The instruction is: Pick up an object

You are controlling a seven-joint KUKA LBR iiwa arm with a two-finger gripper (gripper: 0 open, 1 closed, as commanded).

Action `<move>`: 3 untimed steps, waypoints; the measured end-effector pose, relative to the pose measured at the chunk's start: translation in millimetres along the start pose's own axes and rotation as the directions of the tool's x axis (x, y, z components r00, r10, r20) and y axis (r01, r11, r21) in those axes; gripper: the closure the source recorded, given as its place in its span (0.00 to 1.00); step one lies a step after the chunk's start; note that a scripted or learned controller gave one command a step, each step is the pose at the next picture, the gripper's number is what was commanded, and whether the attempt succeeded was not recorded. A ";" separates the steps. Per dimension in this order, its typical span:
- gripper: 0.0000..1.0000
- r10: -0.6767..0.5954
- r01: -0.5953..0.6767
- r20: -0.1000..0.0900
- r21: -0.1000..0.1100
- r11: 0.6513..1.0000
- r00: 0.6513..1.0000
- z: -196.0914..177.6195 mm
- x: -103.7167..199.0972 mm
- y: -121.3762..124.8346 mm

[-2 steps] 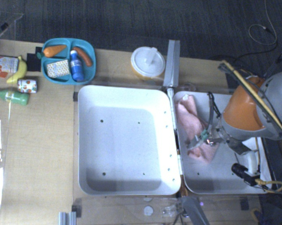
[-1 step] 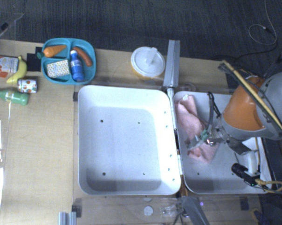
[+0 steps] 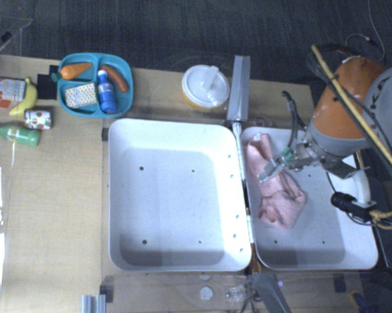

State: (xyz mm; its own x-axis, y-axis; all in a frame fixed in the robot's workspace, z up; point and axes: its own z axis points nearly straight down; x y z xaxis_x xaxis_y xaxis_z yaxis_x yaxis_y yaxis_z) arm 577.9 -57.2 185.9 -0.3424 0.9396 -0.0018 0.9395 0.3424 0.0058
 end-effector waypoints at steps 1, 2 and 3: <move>0.00 0.034 -0.034 0.001 0.000 0.999 0.999 91.0 -39.6 5.7; 1.00 0.034 -0.034 0.001 -0.003 0.999 0.999 80.2 -39.2 7.5; 1.00 -0.131 0.131 0.000 0.001 0.991 0.991 0.6 -20.8 59.8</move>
